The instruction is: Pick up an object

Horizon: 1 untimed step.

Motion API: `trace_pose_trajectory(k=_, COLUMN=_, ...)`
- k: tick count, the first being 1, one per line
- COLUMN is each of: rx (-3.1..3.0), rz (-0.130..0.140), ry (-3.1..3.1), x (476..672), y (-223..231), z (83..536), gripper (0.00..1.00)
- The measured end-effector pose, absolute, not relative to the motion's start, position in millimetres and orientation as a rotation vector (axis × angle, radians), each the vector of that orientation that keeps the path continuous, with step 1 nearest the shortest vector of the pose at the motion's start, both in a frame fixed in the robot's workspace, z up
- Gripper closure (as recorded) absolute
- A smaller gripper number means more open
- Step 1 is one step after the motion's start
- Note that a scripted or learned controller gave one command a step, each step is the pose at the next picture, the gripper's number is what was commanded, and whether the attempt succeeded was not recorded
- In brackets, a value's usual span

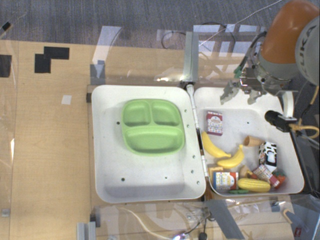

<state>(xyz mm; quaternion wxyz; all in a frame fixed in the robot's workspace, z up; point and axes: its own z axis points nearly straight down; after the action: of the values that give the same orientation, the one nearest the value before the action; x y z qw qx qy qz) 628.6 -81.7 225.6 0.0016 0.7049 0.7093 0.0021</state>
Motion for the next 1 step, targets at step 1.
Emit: trace_pose_trajectory(k=1, rx=1.897, rz=0.023, ry=2.479, x=604.2, y=-95.6, z=100.2, gripper=0.00)
